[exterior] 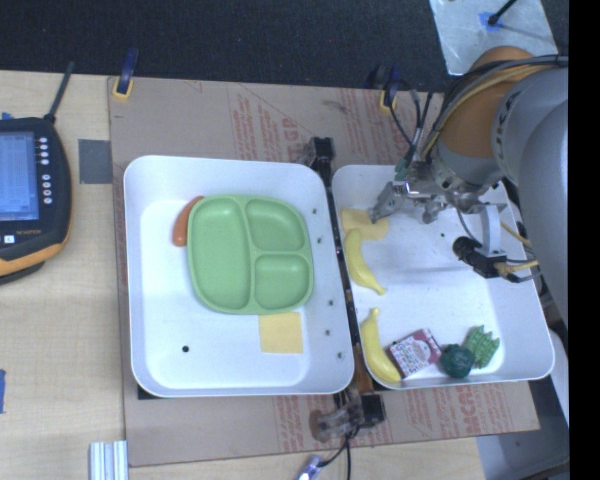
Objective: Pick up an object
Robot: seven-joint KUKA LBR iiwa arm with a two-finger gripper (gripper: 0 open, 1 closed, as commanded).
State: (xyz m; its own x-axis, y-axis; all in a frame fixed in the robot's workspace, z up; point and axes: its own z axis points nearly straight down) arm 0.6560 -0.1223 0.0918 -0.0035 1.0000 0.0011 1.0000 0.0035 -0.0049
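My gripper [402,208] hangs over the far left part of the right bin [520,368], its two fingers spread open with nothing between them. Just to its left lies a small yellow piece [365,224], beside the left fingertip. A banana [362,261] lies below that piece, along the bin's left wall. A second banana [377,349] lies at the near left corner. Next to it are a red and white packet [414,353] and a green toy [470,353].
The left bin [155,368] holds a green divided plate [250,254], an orange thing [183,222] tucked partly under the plate's left edge, and a flat yellow square [281,333]. A handheld control pad [15,198] lies at the bench's far left.
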